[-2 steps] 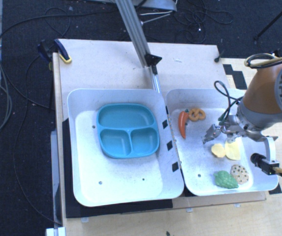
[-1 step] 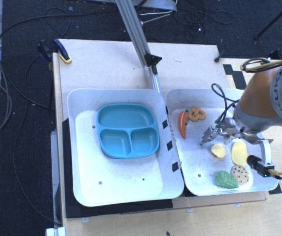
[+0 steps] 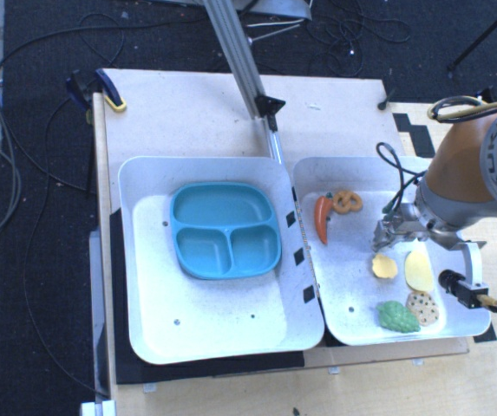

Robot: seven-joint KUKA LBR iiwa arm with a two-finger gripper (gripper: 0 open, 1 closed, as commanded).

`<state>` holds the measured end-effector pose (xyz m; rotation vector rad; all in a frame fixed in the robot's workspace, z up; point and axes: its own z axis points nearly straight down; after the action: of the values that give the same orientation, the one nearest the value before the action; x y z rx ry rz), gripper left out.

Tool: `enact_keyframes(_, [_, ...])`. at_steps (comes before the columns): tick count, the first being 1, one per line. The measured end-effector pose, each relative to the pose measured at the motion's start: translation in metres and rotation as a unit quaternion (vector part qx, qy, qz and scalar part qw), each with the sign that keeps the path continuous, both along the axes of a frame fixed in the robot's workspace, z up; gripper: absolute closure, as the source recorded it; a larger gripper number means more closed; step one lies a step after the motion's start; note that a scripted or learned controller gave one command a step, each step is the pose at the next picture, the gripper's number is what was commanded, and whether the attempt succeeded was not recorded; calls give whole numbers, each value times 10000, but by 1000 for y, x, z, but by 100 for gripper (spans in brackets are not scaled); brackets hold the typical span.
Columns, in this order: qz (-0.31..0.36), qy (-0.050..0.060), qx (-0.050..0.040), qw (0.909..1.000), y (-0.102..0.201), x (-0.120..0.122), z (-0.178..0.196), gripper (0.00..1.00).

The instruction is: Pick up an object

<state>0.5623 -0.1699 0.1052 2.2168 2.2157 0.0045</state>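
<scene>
A grey robot arm with an orange band reaches in from the right over the right-hand white bin point(image 3: 345, 319), one of two shallow bins side by side on a pale table point(image 3: 196, 111). Its tool point(image 3: 387, 237) hangs low over the bin floor, pointing toward the small yellow round piece point(image 3: 385, 268), which looks like toy food.

That yellow piece lies just below the tool in the view, toward the bin's near edge, close under the fingertips but apparently not between them. It is roughly round, so it offers no clear long axis to line up with. The picture is too coarse here to say whether the tool is spread or closed; nothing can be seen held in it.

Relative to the yellow piece: a pale yellow oval piece point(image 3: 419, 270) lies just to its right, long axis running up and down the view. A spotted cookie point(image 3: 421, 306) and a green leafy lump point(image 3: 397, 316) sit beyond that, nearer the bin's front edge. A red chilli pepper point(image 3: 322, 219) and a brown pretzel point(image 3: 347, 201) lie well apart, to the upper left.

The left-hand bin point(image 3: 144, 319) holds a blue divided tray point(image 3: 226, 230).

The nearest candidate for a pick is judged to be the yellow round piece, needing only a short drop toward the front.
</scene>
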Motion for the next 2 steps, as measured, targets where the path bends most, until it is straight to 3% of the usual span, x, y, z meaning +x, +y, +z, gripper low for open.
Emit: enact_keyframes(2, [-5,7,4,10000,-11,-9,99,100])
